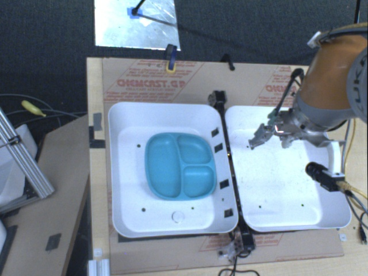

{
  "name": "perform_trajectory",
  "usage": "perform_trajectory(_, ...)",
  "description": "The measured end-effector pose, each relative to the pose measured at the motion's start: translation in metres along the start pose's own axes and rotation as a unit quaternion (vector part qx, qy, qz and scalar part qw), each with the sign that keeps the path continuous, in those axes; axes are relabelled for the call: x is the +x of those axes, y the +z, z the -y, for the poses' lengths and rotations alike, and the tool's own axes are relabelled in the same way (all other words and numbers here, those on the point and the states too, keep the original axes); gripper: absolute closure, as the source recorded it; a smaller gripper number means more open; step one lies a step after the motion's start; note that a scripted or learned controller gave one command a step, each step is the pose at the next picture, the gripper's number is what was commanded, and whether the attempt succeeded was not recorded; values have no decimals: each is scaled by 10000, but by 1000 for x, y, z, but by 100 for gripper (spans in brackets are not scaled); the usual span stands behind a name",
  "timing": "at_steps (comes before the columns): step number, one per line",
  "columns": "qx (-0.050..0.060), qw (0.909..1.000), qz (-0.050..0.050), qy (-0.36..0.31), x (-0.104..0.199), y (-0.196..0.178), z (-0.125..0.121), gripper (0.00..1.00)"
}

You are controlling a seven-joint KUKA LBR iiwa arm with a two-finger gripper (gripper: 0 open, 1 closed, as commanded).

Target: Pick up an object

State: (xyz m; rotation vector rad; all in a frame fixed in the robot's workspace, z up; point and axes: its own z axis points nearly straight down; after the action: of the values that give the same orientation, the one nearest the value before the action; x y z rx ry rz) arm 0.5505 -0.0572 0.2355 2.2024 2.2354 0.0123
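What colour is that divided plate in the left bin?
Light blue plate, seen in the camera view.

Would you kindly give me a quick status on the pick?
Gripper above right bin, nothing seen between fingers. Blue divided plate sits in left bin. Nothing blocking it.

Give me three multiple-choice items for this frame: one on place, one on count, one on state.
1. Where does the blue divided plate lie?
A. left bin
B. right bin
C. on the cardboard behind the bins

2. How many compartments does the plate have?
A. two
B. three
C. five

3. What is the hand doing?
A. gripping the plate
B. resting on the bench edge
C. hanging over the right bin, with nothing between its fingers

Answers: 1 A, the plate sits in the middle of the left bin. 2 B, one large section and two smaller ones show. 3 C, the hand is above the right bin's upper part, apart from the plate.
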Motion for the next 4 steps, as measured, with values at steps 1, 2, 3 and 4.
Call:
perform_trajectory(1, 22, 10000, -11, -3, 101, -37, 45, 0)
perform_trajectory(2, 77, 9999, 17, 81, 80, 56, 55, 0)
perform_trajectory(3, 22, 10000, 13, 69, 81, 41, 52, 100)
perform_trajectory(4, -2, 10000, 4, 23, 147, -9, 12, 100)
